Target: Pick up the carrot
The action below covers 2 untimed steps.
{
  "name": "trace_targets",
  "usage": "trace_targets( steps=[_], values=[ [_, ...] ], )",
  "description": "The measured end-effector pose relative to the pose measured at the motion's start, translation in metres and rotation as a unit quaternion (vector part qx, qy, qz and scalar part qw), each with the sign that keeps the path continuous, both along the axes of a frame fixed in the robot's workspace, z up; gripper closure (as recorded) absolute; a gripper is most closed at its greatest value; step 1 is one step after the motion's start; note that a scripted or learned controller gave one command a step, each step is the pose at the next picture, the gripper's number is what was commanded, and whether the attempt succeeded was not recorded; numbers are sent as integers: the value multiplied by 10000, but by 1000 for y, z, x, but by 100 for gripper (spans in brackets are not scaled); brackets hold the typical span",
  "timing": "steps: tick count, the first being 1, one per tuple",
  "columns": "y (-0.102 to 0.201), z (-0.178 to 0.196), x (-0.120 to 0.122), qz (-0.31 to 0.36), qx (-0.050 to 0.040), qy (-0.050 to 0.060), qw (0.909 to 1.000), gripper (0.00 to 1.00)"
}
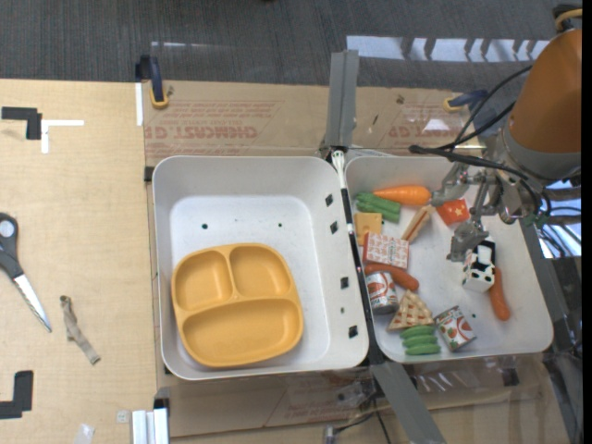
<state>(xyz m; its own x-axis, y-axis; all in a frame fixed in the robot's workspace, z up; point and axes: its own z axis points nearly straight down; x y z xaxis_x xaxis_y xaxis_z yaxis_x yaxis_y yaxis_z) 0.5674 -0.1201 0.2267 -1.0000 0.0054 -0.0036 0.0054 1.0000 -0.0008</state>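
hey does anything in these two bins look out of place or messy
Nothing looks spilled or broken. The right bin holds a loose jumble of toy food, with the carrot lying near its far edge. The yellow plate sits slightly askew in the left bin. The gripper hangs over the jumble.

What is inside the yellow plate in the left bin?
The yellow plate lies in the left bin; all three of its compartments show bare yellow, with no food. Whatever is beneath the plate is covered.
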Motion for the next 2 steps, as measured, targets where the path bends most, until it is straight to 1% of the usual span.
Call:
trace_targets(
  steps=[1,2],
  values=[
    [28,-98,61,21,5,0,10000,0],
    [6,-128,79,304,-2,-37,9995,0]
  ],
)
